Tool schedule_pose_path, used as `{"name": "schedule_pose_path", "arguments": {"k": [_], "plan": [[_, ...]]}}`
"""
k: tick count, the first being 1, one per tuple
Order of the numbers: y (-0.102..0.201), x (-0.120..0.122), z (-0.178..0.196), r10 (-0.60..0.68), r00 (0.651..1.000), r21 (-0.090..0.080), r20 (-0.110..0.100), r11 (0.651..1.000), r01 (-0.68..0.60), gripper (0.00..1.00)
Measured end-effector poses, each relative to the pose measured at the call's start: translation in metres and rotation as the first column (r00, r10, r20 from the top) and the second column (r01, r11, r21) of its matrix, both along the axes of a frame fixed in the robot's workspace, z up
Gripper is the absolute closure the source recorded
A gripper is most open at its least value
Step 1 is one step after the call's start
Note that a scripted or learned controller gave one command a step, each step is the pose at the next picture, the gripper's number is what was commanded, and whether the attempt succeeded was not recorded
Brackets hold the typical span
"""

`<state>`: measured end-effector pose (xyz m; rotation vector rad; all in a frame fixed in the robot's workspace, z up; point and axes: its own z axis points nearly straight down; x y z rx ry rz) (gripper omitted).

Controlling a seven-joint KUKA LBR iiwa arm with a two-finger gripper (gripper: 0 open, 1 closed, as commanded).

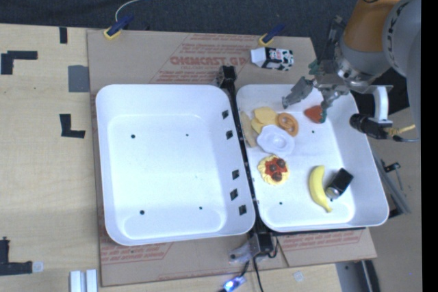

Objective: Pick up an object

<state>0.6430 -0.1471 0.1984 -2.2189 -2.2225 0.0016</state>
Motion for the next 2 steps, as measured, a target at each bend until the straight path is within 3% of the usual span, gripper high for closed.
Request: {"name": "schedule_pose_path", "arguments": {"k": [1, 2], "plan": [[-0.065, -0.018, -0.076, -0.006, 1.000, -0.002, -0.007, 1.000, 0.006, 0.00], [-0.076, 0.026, -0.115, 0.001, 1.000, -0.002, 0.005, 1.000, -0.001, 0.00]]}}
